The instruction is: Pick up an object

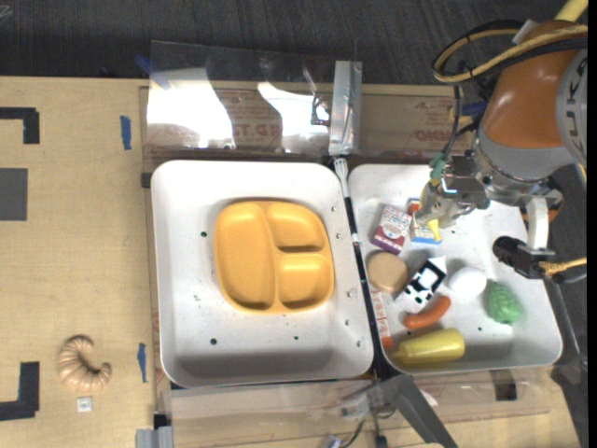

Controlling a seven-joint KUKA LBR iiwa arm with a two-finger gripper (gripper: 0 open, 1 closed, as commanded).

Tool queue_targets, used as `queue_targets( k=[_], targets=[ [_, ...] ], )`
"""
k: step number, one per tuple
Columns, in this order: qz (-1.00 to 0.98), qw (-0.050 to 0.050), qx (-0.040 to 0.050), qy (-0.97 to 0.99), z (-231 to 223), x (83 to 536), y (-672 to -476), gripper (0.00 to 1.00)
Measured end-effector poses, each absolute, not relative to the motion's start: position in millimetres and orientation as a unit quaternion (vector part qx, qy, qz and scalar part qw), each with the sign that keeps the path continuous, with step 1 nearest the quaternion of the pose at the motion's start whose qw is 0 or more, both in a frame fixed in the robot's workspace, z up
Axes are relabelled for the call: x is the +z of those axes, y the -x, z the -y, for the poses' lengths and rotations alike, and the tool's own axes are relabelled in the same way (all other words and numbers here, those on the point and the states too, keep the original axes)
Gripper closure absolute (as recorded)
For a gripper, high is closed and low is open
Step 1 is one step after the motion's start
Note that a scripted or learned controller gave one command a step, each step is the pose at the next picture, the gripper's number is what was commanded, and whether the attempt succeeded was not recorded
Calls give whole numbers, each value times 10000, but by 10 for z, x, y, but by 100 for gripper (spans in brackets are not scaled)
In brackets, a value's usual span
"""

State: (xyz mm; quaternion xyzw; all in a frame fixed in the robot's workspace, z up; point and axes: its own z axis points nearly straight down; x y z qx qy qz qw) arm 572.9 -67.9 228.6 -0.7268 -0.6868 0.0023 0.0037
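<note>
Tan croissant (84, 363) sits on the bench at far left, outside both bins. Yellow divided tray (273, 253) lies in the left bin (177, 278). Right bin (536, 339) has the pickable stuff: small carton (392, 227), brown bun (386, 271), black-and-white block (425, 283), sausage (426, 315), yellow corn (429, 345), green piece (504, 304). Gripper (437, 205) is down by the cartons at the bin's back; cannot tell its state, nothing visibly held. Looks like the reach-and-grasp step. Next: close on one item, lift straight up.

Tan bench top (65, 250), dark floor (233, 7).
</note>
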Motion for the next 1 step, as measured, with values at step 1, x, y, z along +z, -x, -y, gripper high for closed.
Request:
queue_targets(
  k=[1],
  targets=[
    [6465, 19, 25, 7629, 598, 2335, -5827, 100]
  ],
)
